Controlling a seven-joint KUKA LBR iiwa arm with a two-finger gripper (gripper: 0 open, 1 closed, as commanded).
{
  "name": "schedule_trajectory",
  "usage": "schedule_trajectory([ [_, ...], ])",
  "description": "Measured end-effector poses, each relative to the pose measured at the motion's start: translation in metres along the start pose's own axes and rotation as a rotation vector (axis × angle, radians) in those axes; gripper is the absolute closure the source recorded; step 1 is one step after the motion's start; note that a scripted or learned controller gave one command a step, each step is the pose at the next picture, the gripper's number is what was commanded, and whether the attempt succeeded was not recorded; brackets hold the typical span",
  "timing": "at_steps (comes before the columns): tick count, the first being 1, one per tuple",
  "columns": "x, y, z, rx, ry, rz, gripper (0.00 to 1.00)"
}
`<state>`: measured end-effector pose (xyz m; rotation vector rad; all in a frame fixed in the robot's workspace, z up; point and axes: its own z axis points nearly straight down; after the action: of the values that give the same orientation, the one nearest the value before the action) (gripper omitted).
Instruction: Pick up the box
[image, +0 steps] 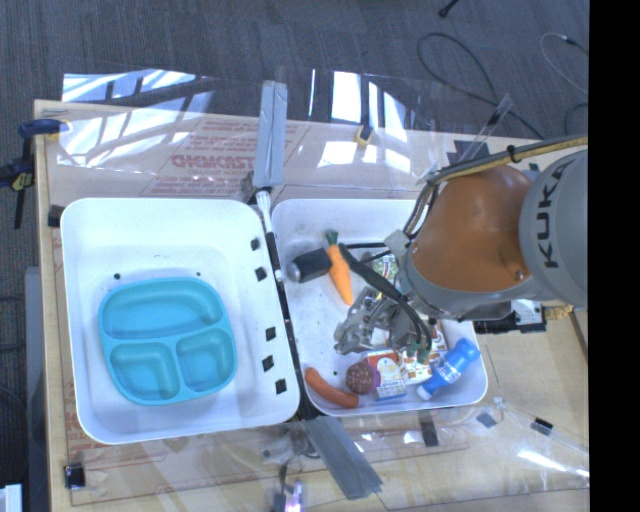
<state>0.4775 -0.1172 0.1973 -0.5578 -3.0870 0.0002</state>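
The box (393, 374) is a small white and red carton that lies near the front wall of the right bin (300, 215). My gripper (372, 328) hangs low in that bin, just behind and slightly left of the box. Its metal parts overlap the box's back edge. The orange-banded wrist (470, 235) reaches in from the right and covers the bin's right rear.
Around the box lie a dark round fruit (359, 377), a sausage (331, 389) and a blue bottle (450, 367). A carrot (341, 272) and a black object (311, 265) lie further back. The left bin (80, 240) holds a blue divided tray (166, 339).
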Motion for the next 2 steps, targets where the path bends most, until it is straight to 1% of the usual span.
schedule_trajectory([
  [1,-0.002,0.001,-0.007,0.001,0.004,-0.004,1.0],
  [2,0.015,0.043,0.009,0.0,-0.001,-0.065,1.0],
])
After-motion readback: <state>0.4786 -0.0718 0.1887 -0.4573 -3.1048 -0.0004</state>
